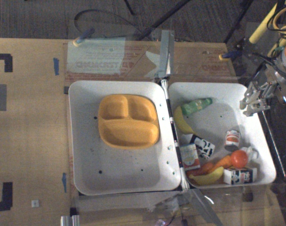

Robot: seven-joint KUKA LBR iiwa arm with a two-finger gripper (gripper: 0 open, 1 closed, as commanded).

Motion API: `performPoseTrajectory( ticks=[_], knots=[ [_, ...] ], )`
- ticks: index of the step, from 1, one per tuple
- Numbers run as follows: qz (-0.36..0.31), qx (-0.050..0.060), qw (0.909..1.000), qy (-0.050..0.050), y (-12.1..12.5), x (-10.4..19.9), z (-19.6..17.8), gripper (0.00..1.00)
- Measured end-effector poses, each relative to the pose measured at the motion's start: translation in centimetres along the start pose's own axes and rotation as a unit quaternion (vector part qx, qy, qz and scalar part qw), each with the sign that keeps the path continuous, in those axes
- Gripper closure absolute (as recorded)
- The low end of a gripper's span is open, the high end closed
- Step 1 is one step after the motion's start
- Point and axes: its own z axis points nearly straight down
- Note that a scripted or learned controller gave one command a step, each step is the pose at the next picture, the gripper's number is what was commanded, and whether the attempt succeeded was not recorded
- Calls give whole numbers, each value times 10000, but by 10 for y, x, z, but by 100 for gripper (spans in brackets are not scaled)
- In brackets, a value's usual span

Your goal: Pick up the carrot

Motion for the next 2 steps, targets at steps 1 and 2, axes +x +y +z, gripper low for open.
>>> performPoseTrajectory(
  ticks=[1, 2],
  knots=[
    [1693, 15, 9856, -14, -31, -24, -60, 100],
    [1598, 10, 9872, -2, -35, -55, -27, 100]
  ],
)
